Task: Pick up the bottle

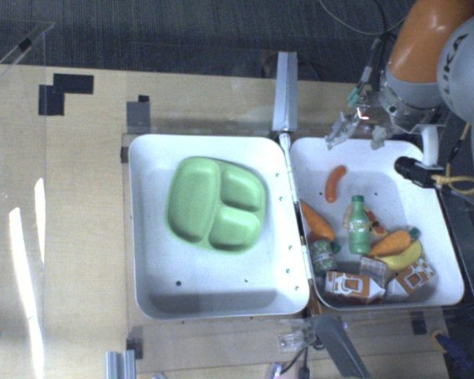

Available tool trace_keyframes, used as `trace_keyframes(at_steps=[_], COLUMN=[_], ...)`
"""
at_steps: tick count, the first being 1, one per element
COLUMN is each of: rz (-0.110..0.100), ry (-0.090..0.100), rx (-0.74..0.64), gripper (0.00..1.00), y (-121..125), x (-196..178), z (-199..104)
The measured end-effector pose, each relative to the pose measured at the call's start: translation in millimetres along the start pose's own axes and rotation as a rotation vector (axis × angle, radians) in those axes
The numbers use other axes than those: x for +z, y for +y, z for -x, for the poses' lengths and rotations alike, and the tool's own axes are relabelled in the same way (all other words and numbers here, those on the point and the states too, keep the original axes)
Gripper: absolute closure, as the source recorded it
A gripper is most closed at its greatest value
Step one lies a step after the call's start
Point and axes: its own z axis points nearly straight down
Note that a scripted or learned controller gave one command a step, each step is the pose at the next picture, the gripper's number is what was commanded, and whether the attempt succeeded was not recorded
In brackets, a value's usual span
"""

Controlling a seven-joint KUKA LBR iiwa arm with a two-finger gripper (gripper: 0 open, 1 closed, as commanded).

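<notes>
A small green bottle (358, 227) with a green cap stands in the right bin (450, 279), in the middle of a pile of toy food. My gripper (355, 136) hangs over that bin's far rim, well behind the bottle and apart from it. Its two fingers are spread open, with nothing between them.
Around the bottle lie a red sausage (334, 182), two carrots (317, 222) (393, 242), a banana (404, 257), a can (324, 255) and two cartons (351, 285) (415, 275). The left bin (150, 290) holds a green divided plate (216, 204). A metal post (284, 93) stands between the bins.
</notes>
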Motion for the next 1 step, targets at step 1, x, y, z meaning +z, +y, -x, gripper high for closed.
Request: trace_keyframes(at_steps=[1], rz=[0.000], ry=[-0.001], rx=[-0.028], gripper=[0.00], y=[-59.3], x=[74.4], z=[39.9])
